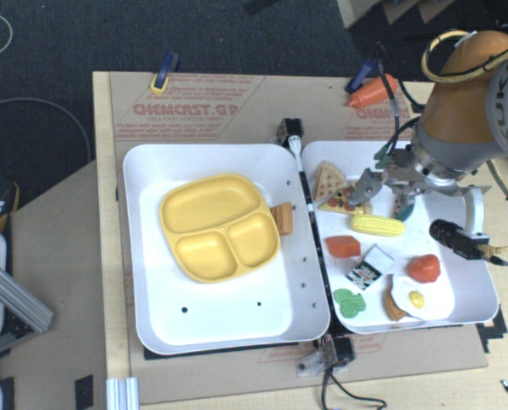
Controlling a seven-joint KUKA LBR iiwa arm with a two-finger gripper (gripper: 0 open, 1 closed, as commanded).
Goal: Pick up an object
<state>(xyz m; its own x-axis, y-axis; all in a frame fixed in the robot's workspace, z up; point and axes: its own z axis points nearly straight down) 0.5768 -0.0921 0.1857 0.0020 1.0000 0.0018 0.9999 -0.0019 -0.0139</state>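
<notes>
Light falls evenly and fairly bright from above, with no strong single direction. The two shallow white plastic bins [236, 331] come close to overexposed, their floors nearly featureless, while the dark carpet beyond the bench's far edge stays dim and grainy. Shadows are soft and short: a faint grey one hugs the near-left edge of the yellow three-compartment plastic tray [220, 226], and small ones sit under the toy foods in the right bin. The glossy orange wrist band of the arm [469, 79] carries a broad soft highlight. The whole picture is slightly soft, with low resolution and smeared fine detail; the red lettering on the tan cardboard sheet [185, 105] reads blurred. The frame's corners look darkest.
</notes>
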